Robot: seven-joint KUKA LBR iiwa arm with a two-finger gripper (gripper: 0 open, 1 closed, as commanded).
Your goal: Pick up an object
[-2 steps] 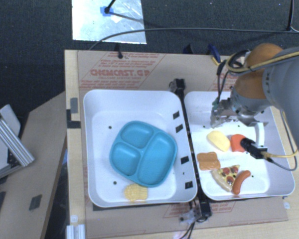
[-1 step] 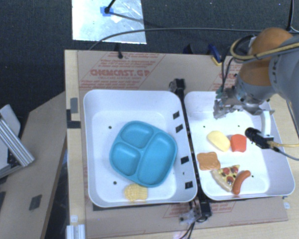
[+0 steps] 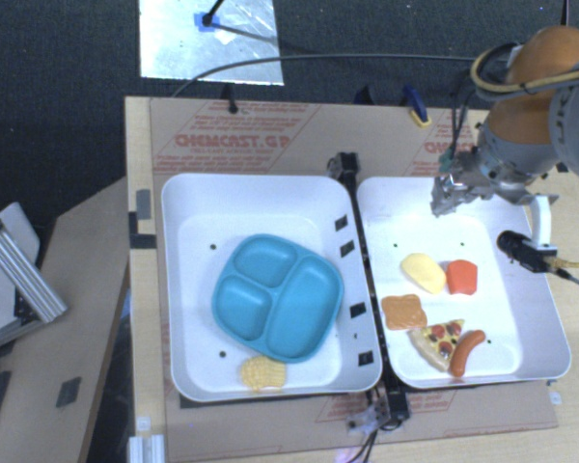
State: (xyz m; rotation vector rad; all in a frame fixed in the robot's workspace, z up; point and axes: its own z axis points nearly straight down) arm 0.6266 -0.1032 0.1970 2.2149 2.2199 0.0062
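Five food toys are bunched low in the right bin [image 3: 521, 360], well apart from the gripper [image 3: 450, 199] hung over its top rim (open or closed can't be told), so a crowded sausage [image 3: 466, 350] could easily get missed.

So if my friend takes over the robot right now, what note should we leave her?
Gripper: over the back edge of the right bin, nothing seen between its fingers; whether it is open or shut can't be told.
Right bin: yellow piece, orange-red piece, brown waffle-like piece, pizza slice and sausage, all lying at the front half.
Left bin: blue divided plate and a yellow corn-like piece by its front edge.
Done: nothing picked up.
Left: choose one object, come down, grasp and lift it.
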